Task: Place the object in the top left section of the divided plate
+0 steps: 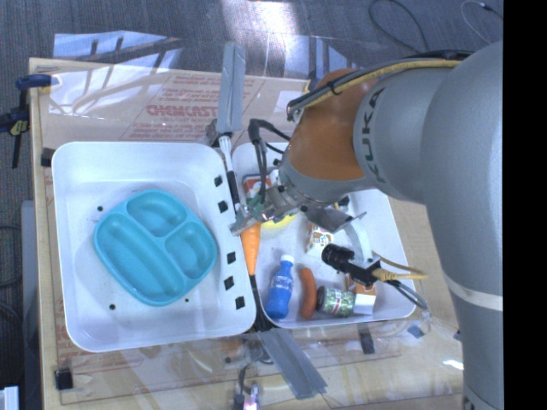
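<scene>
Bench: a wooden board (154, 101) under clear plastic sheeting, bearing two shallow white bins side by side.
Left bin (77, 169): holds the blue divided plate (154, 246), lying flat near its middle; all three sections are bare.
Right bin (389, 220): a carrot (250, 248) lies along its left wall, a blue bottle (280, 287) and a sausage (308, 291) near the front edge, a green can (336, 301) just right of them.
Arm (410, 118): reaches over the right bin's back half.
Gripper (261, 205): low at the right bin's left wall, just above the carrot's top; whether its claw is spread or pressed together, I cannot tell.
</scene>
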